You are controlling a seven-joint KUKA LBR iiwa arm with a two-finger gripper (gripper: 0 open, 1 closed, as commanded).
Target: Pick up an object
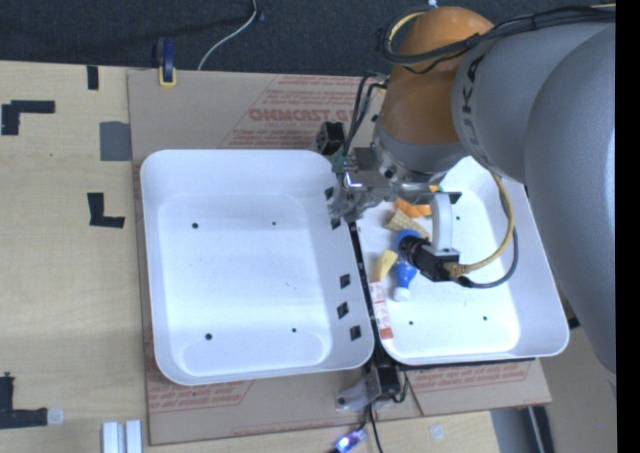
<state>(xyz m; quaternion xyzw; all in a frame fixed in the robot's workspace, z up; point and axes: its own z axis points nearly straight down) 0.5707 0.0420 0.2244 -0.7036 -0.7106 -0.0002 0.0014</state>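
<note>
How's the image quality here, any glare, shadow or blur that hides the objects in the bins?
Camera view: the left bin is evenly lit and sharp; the right bin looks bright, nearly washed out at its far side; the arm looms large and soft at the right, covering part of that bin; the small objects are crowded and hard to identify.

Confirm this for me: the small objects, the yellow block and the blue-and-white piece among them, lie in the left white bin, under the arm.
Not right. The camera view shows the yellow block and blue-and-white piece in the right white bin, not the left white bin. They do lie under the arm.
</note>
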